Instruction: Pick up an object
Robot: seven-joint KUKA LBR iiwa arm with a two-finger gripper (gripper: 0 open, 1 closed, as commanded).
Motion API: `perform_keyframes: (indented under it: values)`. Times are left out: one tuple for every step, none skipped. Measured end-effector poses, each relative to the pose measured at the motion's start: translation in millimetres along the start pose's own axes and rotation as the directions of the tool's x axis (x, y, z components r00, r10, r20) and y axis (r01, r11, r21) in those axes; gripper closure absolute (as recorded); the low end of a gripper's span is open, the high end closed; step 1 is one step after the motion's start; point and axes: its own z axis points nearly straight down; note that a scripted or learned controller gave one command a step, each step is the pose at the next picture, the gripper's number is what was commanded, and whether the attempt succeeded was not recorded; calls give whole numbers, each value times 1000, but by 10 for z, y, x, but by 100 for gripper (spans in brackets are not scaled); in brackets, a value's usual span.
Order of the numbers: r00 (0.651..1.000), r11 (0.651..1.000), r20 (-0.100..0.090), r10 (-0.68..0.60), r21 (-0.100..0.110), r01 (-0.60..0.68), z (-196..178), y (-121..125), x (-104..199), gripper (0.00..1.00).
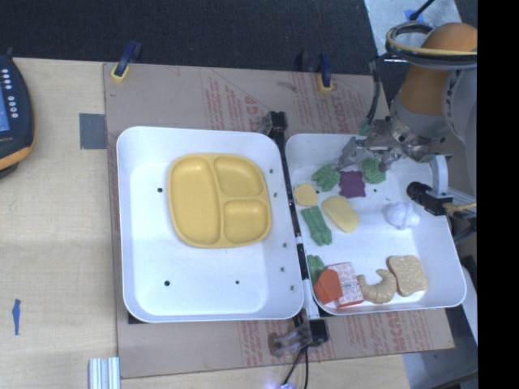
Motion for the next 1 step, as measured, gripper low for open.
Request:
perform_keyframes:
  values:
    - [1000, 1000, -5, -2, 14, 2, 340, -747, 381, 0]
